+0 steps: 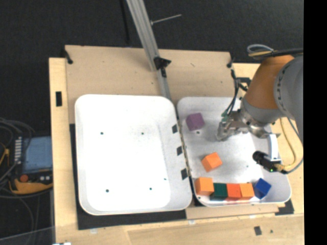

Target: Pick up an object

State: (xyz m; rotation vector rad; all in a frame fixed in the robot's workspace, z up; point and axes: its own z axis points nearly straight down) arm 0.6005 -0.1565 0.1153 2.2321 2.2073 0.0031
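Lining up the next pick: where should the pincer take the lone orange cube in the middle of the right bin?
Probably from straight above, on two opposite side faces. The orange cube sits turned at an angle to the right bin, so rotate the pincer to match. Free floor all around it; the purple cube and front row stand apart.

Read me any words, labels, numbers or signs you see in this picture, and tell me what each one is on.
No readable text anywhere.
The blocks in the right bin, such as the purple block and blue block, have plain faces.
The blue-grey device left of the bench is too blurred to show any marking.
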